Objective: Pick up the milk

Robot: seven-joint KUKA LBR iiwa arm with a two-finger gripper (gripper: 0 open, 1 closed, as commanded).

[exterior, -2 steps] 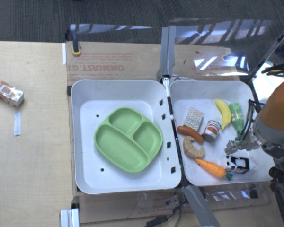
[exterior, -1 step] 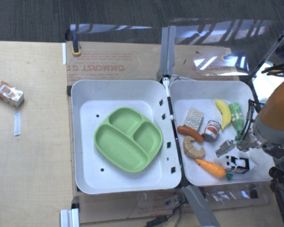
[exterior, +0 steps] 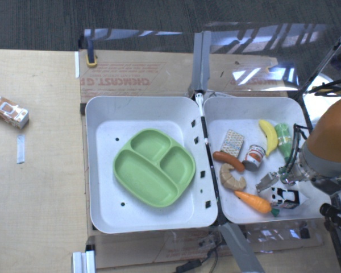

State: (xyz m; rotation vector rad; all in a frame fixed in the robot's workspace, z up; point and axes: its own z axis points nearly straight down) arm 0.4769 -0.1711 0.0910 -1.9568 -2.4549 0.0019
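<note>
The gripper (exterior: 275, 180) is lowered into the right bin (exterior: 247, 108), and whether its fingers are spread or pressed together cannot be told. The milk carton (exterior: 285, 197), black-and-white patterned, is seen lying just below the fingertips, seemingly not clasped. A carrot (exterior: 253, 202) lies just to the left of the fingers, a croissant (exterior: 232, 178) and a can (exterior: 254, 156) further left and above. A miss is judged likely: the flat-lying carton could be pushed aside, or the carrot could be caught instead.
</note>
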